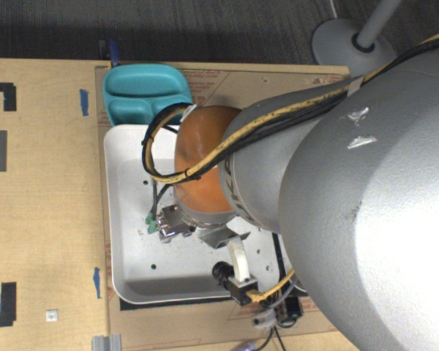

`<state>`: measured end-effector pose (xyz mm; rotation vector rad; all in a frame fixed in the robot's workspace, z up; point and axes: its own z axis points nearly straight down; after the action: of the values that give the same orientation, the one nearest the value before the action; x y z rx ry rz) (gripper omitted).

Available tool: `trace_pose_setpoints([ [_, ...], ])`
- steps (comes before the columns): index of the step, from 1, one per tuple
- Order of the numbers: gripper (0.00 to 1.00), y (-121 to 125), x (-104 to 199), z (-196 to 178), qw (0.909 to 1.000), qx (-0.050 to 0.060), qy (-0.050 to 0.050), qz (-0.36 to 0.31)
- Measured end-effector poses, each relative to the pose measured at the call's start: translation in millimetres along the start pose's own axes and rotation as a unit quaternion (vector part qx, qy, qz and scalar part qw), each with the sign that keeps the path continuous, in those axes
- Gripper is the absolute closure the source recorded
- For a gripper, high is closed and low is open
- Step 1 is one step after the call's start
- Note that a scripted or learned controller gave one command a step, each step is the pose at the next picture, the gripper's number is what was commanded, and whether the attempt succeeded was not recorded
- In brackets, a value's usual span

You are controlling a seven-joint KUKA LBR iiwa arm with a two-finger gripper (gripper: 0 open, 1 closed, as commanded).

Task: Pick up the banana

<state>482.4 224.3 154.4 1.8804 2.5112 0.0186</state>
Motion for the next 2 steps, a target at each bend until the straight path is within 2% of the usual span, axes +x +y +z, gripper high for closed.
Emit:
trace_pose_setpoints([
  [1,1.0,-5.2,-7.3,67.8,0.9966,0.005,0.0,-0.082],
  [2,1.0,-4.8,-7.1,58.1,0.9967,0.004,0.0,-0.081],
])
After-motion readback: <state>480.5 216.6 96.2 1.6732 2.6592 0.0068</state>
